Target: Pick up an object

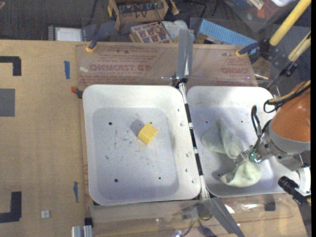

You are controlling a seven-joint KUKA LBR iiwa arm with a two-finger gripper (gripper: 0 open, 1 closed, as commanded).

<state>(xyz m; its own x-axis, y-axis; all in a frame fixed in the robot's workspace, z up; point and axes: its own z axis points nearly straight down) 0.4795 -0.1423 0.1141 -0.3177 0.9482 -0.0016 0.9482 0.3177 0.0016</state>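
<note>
**Ana:** Nearest us is the near rim of the right bin [237, 193], and just inside it the pale green cloth [232, 157], crumpled from the middle of that bin down toward its near right corner.

**Ben:** And the gripper [251, 156]?

**Ana:** Low over the cloth's right side, the arm [291, 122] reaching in from the right with its orange band above. I cannot tell the state of the fingers: they are small, dark, and lost against the folds, so whether they have any fabric between them is unclear.

**Ben:** So how would you do this step well?

**Ana:** My judgement: aim at a raised fold, not a flat patch, come straight down, pinch a ridge firmly, then lift slowly. Cloth slips and drapes, so a shallow pinch could let it slide out. It also lies close to the bin's near wall, which leaves less room to descend there.

**Ben:** Anything else to pick?

**Ana:** A small yellow block [147, 133] in the left bin [94, 147], near its middle, well apart from the gripper. Rigid, easier to hold, but a longer reach.

**Ben:** And the surroundings?

**Ana:** Both bins sit side by side on a light wooden surface [39, 132] with black markings and bits of blue tape. Cardboard [133, 65] lies flat just beyond the bins. Farther back, on dark floor, a cardboard box [137, 6] and assorted clutter; a yellow pole [294, 14] slants at the far right.
</note>
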